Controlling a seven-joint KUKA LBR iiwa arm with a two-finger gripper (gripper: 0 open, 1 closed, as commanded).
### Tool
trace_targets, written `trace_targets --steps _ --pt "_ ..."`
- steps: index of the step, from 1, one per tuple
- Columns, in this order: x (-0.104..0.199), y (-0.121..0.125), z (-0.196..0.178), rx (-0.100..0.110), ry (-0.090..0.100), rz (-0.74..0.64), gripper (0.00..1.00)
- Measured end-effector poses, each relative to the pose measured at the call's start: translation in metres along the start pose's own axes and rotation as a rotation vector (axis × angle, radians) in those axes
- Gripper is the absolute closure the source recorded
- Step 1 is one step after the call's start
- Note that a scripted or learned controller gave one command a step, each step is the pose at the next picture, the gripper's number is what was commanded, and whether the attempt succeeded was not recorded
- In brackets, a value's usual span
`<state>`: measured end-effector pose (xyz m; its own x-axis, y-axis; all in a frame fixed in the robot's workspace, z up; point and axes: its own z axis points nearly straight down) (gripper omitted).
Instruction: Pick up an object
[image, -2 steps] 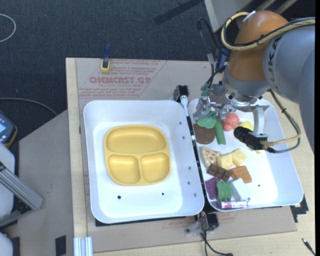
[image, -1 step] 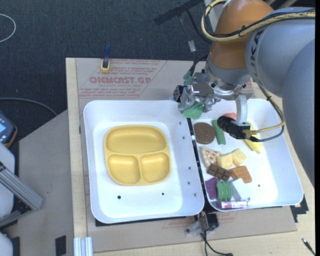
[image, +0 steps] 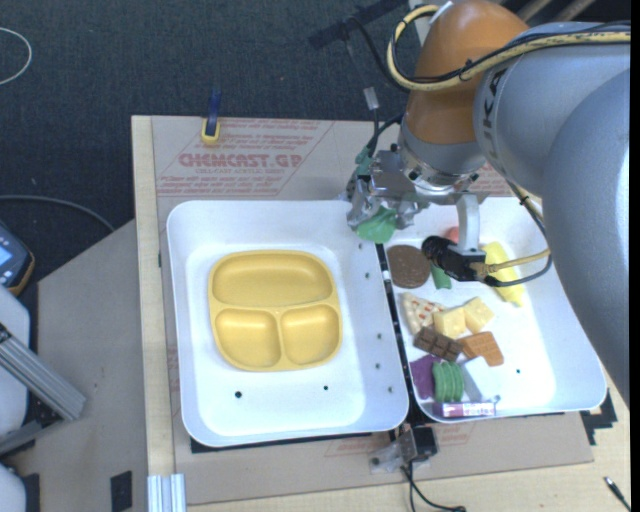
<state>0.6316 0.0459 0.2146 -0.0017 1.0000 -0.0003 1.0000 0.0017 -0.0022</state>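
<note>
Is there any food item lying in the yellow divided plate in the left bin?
No. The yellow divided plate shows three bare compartments, while the toy food pieces all lie in the right bin.

A robotics lab: white bins (image: 190, 300) on a cardboard-covered bench (image: 250, 150).
</note>
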Motion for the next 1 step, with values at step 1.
trace_targets --steps 1 --pt "-0.0051 0.0062 -0.0057 -0.006 -0.001 0.002 1.00"
